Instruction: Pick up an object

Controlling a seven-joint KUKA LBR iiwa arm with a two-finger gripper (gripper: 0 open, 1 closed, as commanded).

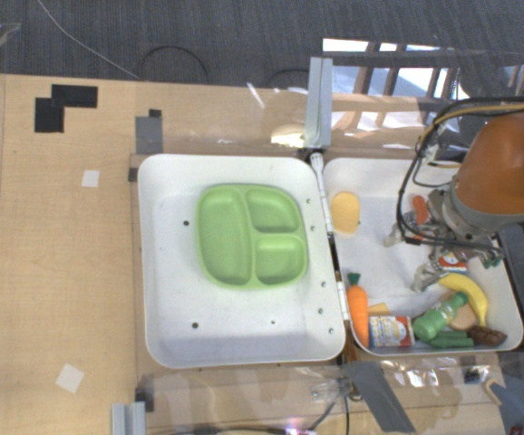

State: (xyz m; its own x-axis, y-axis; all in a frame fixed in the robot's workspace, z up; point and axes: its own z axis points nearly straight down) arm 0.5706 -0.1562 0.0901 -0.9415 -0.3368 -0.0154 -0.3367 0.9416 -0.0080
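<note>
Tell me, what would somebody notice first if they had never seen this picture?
Probably the big green plate with three sections, lying in the middle of the left white bin. Next, the robot arm with its orange band, reaching in over the right bin. Below it, toy food is piled in that bin's near corner: a carrot, a banana and a green bottle.

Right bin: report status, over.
Hand low over right bin, nothing seen held. Banana, carrot, can lying there. Green tray in left bin.
</note>
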